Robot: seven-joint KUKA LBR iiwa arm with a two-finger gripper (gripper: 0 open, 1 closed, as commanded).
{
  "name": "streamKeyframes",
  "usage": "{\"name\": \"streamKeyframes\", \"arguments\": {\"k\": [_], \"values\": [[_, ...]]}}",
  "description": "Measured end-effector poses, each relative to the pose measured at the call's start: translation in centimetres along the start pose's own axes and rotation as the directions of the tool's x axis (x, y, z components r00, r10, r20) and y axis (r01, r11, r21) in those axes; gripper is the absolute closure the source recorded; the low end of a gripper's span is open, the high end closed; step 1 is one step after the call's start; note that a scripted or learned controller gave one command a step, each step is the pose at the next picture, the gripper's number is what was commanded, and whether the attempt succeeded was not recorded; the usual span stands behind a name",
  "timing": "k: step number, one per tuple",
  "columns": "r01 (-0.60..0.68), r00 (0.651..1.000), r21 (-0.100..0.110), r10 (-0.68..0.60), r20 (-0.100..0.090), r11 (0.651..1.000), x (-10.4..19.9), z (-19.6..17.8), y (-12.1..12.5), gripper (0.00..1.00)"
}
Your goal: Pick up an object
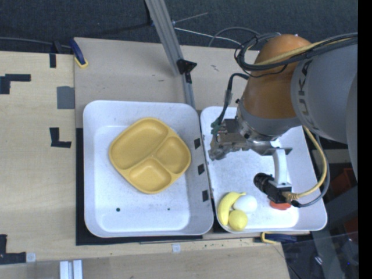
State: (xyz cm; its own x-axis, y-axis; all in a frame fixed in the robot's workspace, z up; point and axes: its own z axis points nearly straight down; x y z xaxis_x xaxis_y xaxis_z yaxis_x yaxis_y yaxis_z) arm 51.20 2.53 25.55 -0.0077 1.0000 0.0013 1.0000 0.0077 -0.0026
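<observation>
A yellow three-compartment plate point(150, 154) lies in the left bin point(99, 202). In the right bin point(308, 214), at its near left corner, sit a yellow banana-shaped toy point(228, 202), a white egg-shaped object point(246, 204) and a yellow lemon-like ball point(238, 219), all touching. My gripper point(220, 147) hangs over the left part of the right bin, above and behind those objects. Nothing shows between its fingers from this angle.
The big grey arm with its orange band point(279, 80) covers the back of the right bin. A black and red fitting point(273, 192) on a cable lies over the bin's right side. A grey metal pole point(168, 34) slants down toward the ridge between the bins.
</observation>
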Motion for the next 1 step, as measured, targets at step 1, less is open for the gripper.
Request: {"name": "streamKeyframes", "arguments": {"k": [1], "values": [[-0.001,1.0,0.002,0.001,0.001,1.0,5.42,2.12,0.35,1.0]]}}
